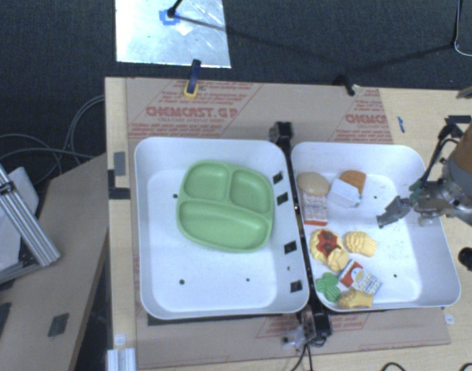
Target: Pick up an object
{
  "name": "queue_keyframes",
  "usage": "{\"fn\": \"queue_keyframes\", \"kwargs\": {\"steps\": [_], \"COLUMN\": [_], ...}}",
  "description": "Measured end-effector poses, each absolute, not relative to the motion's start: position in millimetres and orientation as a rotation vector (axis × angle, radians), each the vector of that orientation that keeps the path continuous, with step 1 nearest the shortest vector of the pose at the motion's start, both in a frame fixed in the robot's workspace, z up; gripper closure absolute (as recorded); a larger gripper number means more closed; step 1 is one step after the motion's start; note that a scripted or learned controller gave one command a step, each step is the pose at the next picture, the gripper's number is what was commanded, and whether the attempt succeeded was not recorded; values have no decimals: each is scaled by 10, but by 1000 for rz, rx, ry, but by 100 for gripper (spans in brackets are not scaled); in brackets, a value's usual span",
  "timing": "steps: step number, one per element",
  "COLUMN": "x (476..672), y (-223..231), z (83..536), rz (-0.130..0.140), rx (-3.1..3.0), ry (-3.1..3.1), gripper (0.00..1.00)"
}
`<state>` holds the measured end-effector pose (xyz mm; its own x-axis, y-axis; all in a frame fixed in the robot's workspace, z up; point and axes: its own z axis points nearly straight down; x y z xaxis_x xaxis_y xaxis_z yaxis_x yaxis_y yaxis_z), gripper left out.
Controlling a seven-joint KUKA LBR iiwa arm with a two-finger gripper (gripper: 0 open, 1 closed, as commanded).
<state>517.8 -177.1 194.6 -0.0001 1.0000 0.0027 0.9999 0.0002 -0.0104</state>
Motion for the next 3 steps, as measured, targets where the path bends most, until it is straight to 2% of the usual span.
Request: {"fn": "queue_keyframes", "kwargs": {"steps": [1, 2, 3], "x": [5208, 5197, 5225], "y": [-1769, -1760, -1747], "z": [2004, 1374, 896], "rz": [-1, 2, -9], "rx": [-2218, -2218, -2220], "ry": [-2225, -2221, -2223], "gripper": [0, 0, 0]}}
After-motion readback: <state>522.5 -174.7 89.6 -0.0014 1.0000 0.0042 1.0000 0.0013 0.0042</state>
